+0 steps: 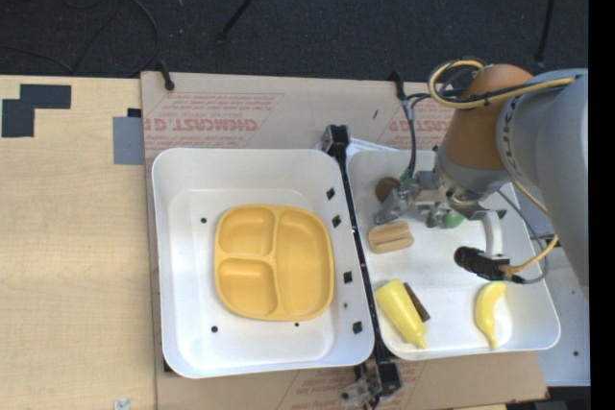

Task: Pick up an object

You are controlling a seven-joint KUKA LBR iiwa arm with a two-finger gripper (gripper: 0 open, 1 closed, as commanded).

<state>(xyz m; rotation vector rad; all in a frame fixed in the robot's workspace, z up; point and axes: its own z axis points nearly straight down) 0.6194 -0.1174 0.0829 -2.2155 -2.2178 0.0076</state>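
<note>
Right bin (538, 326), near edge: yellow bottle (400, 311), banana (490, 312). Farther back, tan block (390, 237) lies free, touching nothing. Hand (420, 203) low over the bin's far part, just beyond the block; spread unreadable. Judged: approach step. Next: centre over block, descend, close.

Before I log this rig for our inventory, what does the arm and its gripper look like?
The arm is a thick, rounded grey body with an orange band above the wrist. A yellow cable loops over the top of that band, and dark cables trail down beside it. The gripper is a small cluster of grey and metallic parts with a greenish bit.
</note>
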